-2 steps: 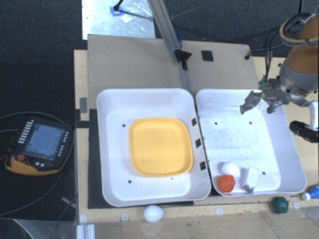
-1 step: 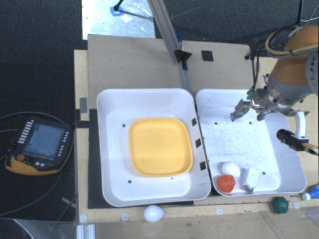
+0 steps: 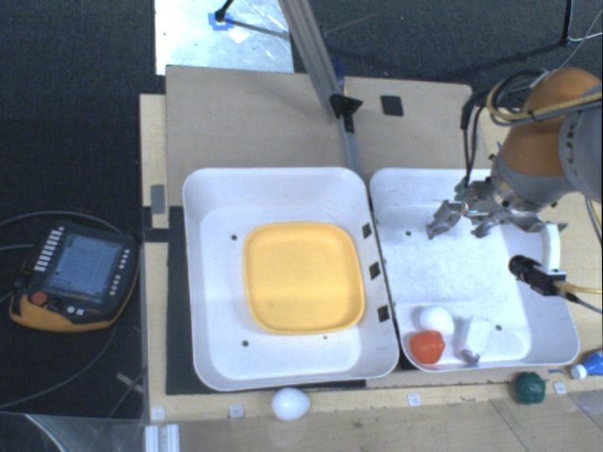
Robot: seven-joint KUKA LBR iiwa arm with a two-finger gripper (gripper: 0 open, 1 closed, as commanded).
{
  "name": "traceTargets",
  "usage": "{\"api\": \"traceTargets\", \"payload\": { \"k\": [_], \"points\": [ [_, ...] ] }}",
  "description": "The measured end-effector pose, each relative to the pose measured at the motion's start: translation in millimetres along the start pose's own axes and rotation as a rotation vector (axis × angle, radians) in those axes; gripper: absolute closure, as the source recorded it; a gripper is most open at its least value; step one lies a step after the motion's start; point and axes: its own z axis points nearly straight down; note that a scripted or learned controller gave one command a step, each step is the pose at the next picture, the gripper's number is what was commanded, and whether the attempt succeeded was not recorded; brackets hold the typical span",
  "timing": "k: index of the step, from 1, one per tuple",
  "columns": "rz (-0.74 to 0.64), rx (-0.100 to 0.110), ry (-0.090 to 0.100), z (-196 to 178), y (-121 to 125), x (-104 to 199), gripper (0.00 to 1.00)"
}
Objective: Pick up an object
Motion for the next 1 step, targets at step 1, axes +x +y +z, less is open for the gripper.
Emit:
{"api": "traceTargets", "payload": {
  "k": [1],
  "points": [
    [0.000, -0.005, -0.001, -12.6, 1.2, -0.3, 1.00]
  ]
}}
